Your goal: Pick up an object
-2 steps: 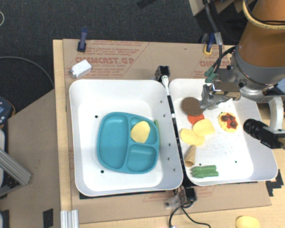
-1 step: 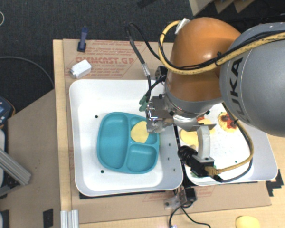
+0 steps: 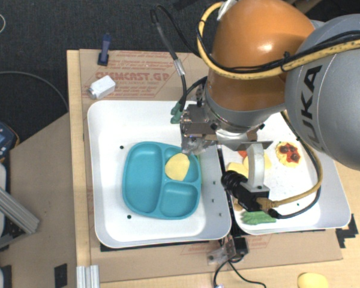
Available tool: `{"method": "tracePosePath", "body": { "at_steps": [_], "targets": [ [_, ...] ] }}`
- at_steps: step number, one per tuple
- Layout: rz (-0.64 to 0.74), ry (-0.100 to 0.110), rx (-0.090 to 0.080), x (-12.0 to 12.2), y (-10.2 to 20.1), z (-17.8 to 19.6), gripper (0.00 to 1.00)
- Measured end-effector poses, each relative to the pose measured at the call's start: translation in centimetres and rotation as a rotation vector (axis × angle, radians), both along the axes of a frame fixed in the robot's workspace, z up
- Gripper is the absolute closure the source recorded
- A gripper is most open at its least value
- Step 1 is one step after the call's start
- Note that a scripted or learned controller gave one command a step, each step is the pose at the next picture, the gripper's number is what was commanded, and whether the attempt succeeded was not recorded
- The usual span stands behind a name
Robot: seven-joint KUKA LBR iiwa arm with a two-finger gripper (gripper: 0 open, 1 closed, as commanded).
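A teal divided plate lies in the left bin. A yellow rounded object rests in the plate's upper right compartment. My gripper hangs just above that yellow object's far edge, at the end of the big orange and grey wrist. Whether it touches the object is hidden by the wrist body. In the right bin lie a small pizza-like piece with red topping, a green item at the front, and a yellow piece partly under the cables.
The arm's wrist and black cables cover much of the right bin's left half. A white block and a blue clip lie on the cardboard behind the left bin. The ridge between the bins runs just right of the plate.
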State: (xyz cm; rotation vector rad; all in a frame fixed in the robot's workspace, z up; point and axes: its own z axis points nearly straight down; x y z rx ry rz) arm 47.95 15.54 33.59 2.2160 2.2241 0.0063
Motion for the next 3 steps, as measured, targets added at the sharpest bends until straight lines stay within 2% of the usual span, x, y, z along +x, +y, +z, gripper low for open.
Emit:
{"method": "tracePosePath", "body": {
  "at_steps": [1,2,3],
  "targets": [
    [-0.009,0.011,-0.003,0.2,-6.3,-4.8,1.00],
    [0.000,0.000,0.000,0.0,-1.2,1.3,1.00],
    [0.003,-0.008,0.003,3.5,4.7,9.7,1.00]
  ]
}}
